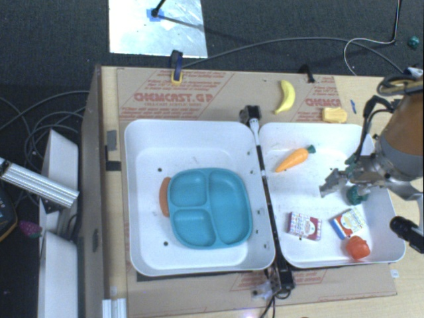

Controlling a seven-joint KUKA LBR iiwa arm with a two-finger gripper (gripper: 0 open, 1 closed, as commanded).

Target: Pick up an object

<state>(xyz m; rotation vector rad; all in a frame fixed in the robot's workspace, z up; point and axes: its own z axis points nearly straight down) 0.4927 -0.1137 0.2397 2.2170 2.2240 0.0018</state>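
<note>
hand (346, 185) over right bin (311, 260) | open, apparently holding nothing | carrot (291, 159) near, apart

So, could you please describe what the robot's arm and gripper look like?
The arm is a rounded grey body with an orange band above the wrist and black cables looping beside it. The gripper is dull grey metal with a small teal part.

Arm (404, 138) cut off by the right frame edge. Small teal object (356, 194) directly beneath the gripper (344, 181) is partly covered, identity indeterminate. Orange item (163, 197), well left of gripper, is largely hidden under the blue tray (211, 207).
</note>
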